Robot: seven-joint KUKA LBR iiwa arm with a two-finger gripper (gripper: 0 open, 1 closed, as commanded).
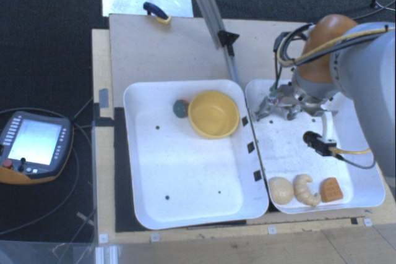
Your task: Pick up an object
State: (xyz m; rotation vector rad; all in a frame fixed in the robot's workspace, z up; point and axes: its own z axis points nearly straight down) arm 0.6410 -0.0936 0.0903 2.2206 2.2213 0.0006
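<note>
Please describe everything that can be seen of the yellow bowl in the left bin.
The round yellow bowl looks like smooth plastic, with a thick rim and a plain, shallow inside. It stands upright, mouth up, with nothing seen in it. It sits in the far right part of the left white bin, near the wall facing the other bin. A small dark green ball lies against its left side, seemingly touching it. The gripper is apart, over the right bin.

Grey arm (362, 59) reaching from right, wrist bent down, gripper (270, 108) low.

A yellow bowl (213, 114) and dark green ball (180, 109) lie in a white bin (185, 195).
</note>
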